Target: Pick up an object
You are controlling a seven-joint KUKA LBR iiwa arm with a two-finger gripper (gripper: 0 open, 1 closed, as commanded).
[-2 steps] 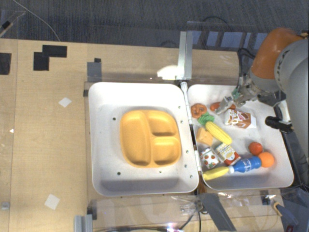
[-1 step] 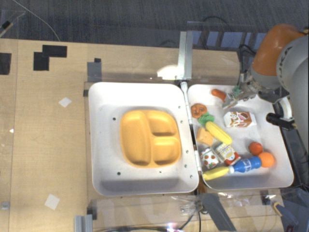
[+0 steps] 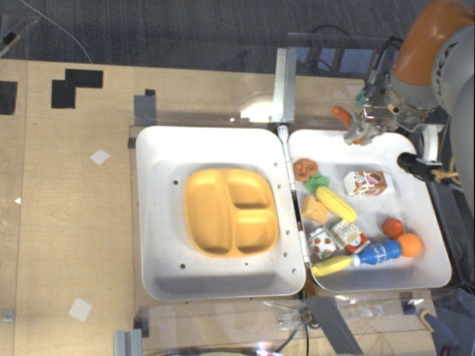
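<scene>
Tool (image 3: 361, 133) hovers at 12 o'clock over the right bin (image 3: 438, 262), above its far rim; whether it is spread or pressed together, cannot tell. Toys cluster at the bin's centre toward 6 o'clock: corn cob (image 3: 335, 202), blue bottle (image 3: 376, 254), orange ball (image 3: 410, 245). Yellow tray (image 3: 230, 211) sits mid left bin (image 3: 159, 199).

Fixed overhead camera, slanted down, both bins (image 3: 148, 199)

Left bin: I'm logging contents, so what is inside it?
Inside the left bin lies one yellow tray with three compartments, with nothing in them. The bin floor beneath the tray is covered.
</scene>
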